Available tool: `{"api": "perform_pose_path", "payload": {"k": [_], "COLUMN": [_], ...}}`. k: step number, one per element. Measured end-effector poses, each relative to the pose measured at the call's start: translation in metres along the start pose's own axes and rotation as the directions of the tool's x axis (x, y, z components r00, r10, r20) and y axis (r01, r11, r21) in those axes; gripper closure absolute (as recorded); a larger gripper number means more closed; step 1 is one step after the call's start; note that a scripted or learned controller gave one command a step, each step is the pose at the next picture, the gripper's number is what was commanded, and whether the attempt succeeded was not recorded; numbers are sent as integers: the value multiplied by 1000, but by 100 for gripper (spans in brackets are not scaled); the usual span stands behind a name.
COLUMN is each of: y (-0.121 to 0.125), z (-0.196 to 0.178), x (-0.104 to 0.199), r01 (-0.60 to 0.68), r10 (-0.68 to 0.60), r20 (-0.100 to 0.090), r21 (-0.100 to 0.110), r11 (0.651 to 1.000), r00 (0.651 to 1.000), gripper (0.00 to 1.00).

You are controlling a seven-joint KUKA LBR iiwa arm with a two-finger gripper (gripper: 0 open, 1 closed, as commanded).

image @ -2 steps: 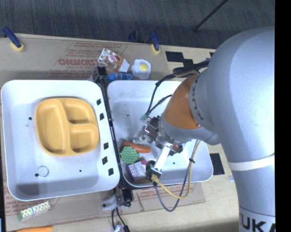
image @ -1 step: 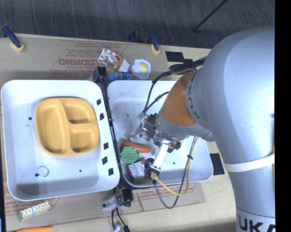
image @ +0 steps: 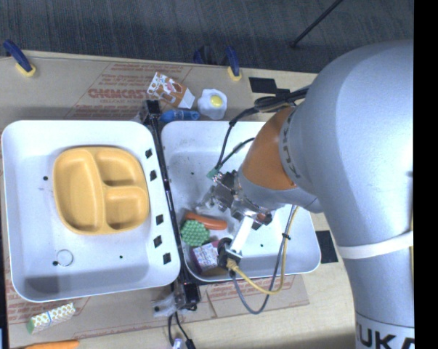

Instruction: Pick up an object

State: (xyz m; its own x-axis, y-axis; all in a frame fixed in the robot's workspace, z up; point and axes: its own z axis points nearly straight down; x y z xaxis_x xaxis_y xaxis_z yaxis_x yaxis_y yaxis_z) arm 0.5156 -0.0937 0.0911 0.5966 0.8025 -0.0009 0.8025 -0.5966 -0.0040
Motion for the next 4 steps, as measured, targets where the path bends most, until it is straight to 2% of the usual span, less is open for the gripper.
{"api": "perform_pose_path", "payload": {"k": [1, 2, 4], "y": [-22, -33, -28], "z": [0, 0, 0], "x": [-16, -22, -21], "r01": [-106, -187, -143], "r10": [106, 187, 143], "r20": [0, 0, -1], "r21": [2, 4, 1], "r11": [994, 982, 990], "r00": [994, 982, 990], "gripper": [0, 0, 0]}}
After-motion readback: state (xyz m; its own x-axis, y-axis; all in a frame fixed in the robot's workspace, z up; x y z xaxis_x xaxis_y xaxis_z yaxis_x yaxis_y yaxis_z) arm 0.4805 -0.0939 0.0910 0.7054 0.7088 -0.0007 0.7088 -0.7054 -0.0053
